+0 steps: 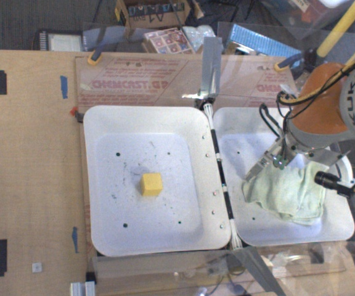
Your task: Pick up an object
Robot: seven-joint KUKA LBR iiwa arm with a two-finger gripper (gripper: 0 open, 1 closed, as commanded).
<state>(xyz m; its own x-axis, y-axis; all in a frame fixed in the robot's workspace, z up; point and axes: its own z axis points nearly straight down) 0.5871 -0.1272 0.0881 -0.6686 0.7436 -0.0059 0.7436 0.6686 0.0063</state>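
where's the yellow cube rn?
The yellow cube sits alone near the middle of the left bin in the camera view, well apart from the gripper, which is over the cloth in the right bin.

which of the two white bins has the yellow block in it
The left bin: the yellow block lies in it. The right bin holds a pale cloth.

The wooden table (29,177) carries two white bins side by side: the left bin (103,134) and the right bin (239,128), edges touching.
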